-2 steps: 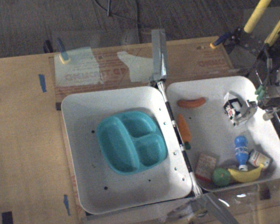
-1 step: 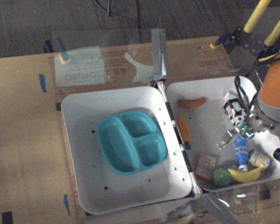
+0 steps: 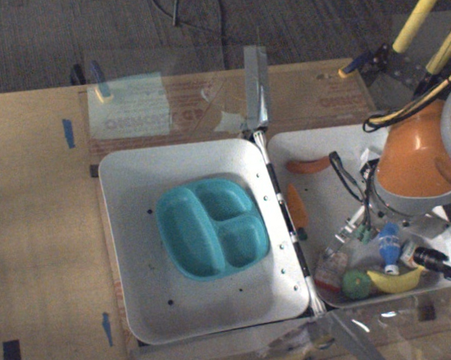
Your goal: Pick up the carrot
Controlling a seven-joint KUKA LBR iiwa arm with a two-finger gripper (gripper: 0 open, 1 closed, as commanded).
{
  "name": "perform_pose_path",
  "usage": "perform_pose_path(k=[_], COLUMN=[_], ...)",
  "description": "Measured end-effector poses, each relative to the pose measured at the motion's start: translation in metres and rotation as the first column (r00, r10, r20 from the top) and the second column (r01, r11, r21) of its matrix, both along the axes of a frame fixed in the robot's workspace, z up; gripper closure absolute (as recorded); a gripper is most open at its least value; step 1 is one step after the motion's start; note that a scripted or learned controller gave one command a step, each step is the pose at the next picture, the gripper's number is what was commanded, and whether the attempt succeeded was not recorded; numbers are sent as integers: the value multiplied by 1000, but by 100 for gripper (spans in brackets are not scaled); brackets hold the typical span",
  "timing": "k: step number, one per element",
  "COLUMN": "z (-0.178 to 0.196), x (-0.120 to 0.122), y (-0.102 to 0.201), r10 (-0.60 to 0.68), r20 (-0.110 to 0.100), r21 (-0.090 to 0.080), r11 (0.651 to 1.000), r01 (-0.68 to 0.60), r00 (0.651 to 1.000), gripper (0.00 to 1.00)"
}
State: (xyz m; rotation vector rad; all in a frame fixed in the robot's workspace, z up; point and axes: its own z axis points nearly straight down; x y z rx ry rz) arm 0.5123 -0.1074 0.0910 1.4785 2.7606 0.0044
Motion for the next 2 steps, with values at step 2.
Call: perform_pose_path(k=[2], z=[-3], x=[115], y=[4], r10=[-141], r20=[0], r21=[1], r11=[990], r01=[141], r00=[990], gripper=[0])
